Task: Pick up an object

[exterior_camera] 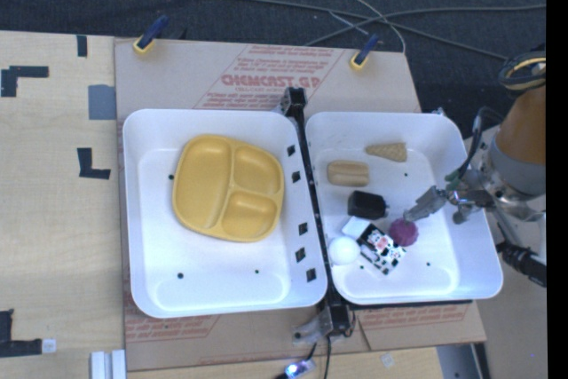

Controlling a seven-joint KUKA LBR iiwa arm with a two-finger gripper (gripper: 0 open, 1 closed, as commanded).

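Down at the front edge of the right bin (479, 280) you see a white ball (343, 250) and a little black and white block (380, 249) with red dots. A purple ball (404, 232) sits just beside the block. Your claw (422, 209) reaches in from the right and its tip is right by the purple ball, maybe touching it. You cannot tell if the claw is spread or pressed together. A black block (366, 205) lies near the middle, a tan bar (347, 172) lies behind it, and a tan wedge (387, 152) lies further back. Look at the left bin (142, 191) and you see a yellow plate (228, 187) with three parts. Both bins sit on brown cardboard (266, 75) on the bench (53, 217). Thin cables (355, 9) run behind.
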